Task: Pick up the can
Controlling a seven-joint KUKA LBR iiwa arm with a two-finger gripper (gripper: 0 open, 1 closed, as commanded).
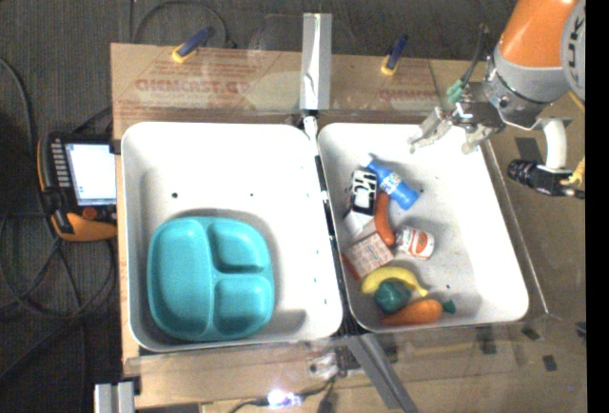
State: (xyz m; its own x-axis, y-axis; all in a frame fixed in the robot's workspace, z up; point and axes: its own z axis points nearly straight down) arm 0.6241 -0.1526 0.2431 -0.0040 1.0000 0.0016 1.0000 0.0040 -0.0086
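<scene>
Camera view: open, empty gripper (445, 129) hovers over right white bin (504, 240); small, seemingly red-and-white can (416, 243) lies well below-left.

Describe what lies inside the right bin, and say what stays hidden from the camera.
In the right bin lie a small can, a blue bottle, a sausage, a banana, a carrot and a red packet. The pile covers whatever lies beneath it.
</scene>
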